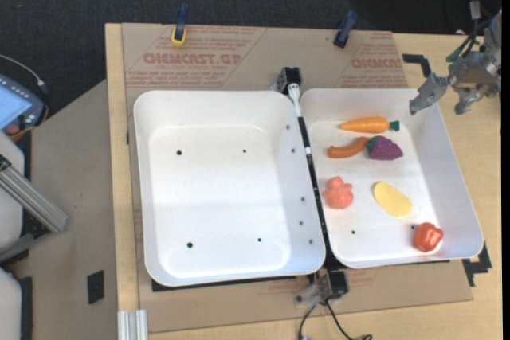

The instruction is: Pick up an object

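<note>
While the gripper (443,98) hangs over the right bin's (446,171) far right corner, the nearest object, an orange carrot (365,124), lies to its left on the bin floor, well apart. Beside the carrot sit a purple grape bunch (384,148) and an orange chili (347,149); a pink piece (338,193), yellow piece (392,199) and red pepper (428,236) lie nearer the front. Bare floor separates them. Fingers are spread apart, holding and touching nothing.

carrot (364,124) orange (green tip) | grapes (384,148) purple | lemon (392,199) yellow | pepper (428,236) red
</note>
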`<state>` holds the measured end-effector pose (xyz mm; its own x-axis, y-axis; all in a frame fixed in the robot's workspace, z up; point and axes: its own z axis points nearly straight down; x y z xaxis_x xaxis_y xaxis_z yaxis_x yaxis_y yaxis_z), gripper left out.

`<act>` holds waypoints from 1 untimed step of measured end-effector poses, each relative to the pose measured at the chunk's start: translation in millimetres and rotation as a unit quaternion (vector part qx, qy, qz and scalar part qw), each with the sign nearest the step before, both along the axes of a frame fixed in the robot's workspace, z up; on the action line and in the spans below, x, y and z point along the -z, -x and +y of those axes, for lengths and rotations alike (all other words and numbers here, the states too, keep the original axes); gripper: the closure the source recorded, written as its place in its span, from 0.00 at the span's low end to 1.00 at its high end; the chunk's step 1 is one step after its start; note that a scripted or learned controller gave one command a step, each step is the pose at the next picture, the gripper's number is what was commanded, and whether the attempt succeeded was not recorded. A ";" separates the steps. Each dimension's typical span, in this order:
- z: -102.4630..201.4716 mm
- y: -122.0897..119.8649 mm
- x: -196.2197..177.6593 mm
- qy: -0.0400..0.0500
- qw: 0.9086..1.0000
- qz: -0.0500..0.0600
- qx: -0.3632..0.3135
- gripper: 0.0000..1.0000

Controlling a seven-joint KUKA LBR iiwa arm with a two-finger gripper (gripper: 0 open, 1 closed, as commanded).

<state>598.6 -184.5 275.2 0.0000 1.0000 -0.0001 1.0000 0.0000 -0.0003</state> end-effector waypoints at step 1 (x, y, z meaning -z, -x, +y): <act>39.8 -24.1 92.1 -0.001 1.000 0.002 -0.002 0.00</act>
